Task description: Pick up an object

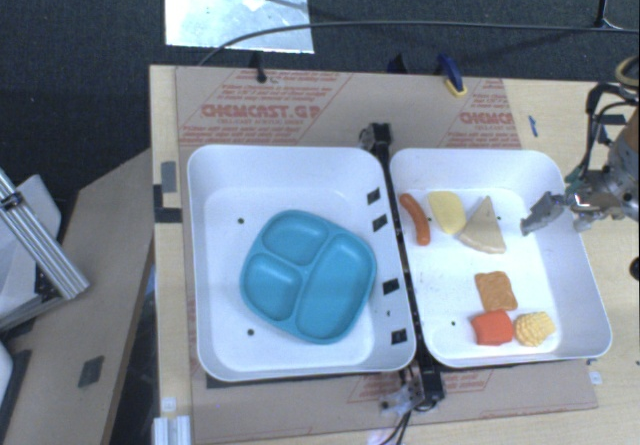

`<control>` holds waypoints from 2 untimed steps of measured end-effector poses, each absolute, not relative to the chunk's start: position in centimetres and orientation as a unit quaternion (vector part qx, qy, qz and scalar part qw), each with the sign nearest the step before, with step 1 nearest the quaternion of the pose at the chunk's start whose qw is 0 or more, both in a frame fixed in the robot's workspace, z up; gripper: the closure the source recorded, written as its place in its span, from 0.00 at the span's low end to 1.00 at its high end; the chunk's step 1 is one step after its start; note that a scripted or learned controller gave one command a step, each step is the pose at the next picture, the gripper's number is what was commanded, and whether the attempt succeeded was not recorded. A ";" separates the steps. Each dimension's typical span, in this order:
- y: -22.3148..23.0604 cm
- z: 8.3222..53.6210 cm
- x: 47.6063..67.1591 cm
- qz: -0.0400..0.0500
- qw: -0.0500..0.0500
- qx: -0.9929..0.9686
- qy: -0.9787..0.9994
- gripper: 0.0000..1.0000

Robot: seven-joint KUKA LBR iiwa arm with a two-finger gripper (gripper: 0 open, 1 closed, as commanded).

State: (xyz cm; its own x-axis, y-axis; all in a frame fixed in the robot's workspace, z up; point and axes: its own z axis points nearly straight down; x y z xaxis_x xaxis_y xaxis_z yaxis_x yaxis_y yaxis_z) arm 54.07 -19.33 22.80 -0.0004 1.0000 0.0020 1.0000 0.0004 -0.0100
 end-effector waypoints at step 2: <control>-18.5 17.7 55.0 0.000 0.001 -0.706 -0.709 0.00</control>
